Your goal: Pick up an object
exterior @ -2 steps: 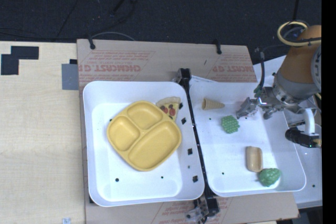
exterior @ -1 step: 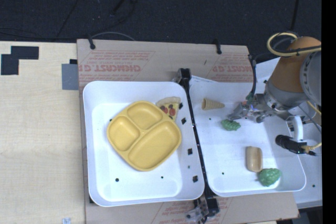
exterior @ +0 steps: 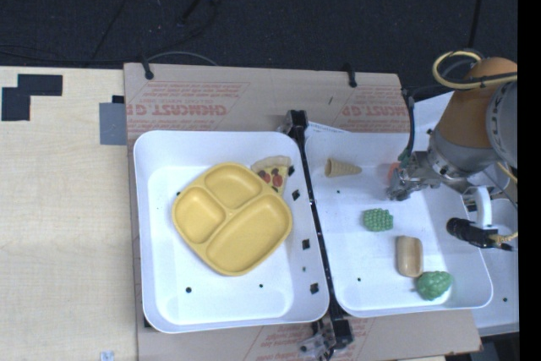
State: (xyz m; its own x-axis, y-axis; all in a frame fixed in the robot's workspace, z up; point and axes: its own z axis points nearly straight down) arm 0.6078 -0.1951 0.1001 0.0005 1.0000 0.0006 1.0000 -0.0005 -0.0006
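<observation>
At the far right edge of the right white bin [exterior: 355, 304], the gripper [exterior: 404, 184] hangs low off the grey arm w/ its orange band [exterior: 470, 110]; whether it's open or closed can't be told, and nothing is seen gripped.

Just left of the gripper lies a tan cone-shaped piece [exterior: 342, 168], smooth, point toward the tool. Nearer the camera and a bit left of the gripper sits a bumpy dark-green ball [exterior: 378, 220]. Closer still, a rounded tan block [exterior: 408, 254], and touching its near end a knobbly light-green lump [exterior: 434, 284].

Well left of the gripper, in the left white bin [exterior: 161, 266], a glossy yellow plastic tray [exterior: 232, 218] w/ three compartments. At its far corner, a pizza-slice toy [exterior: 272, 172] w/ red spots.

Behind both bins, brown cardboard [exterior: 211, 101] w/ red print, upside down, not legible.
</observation>
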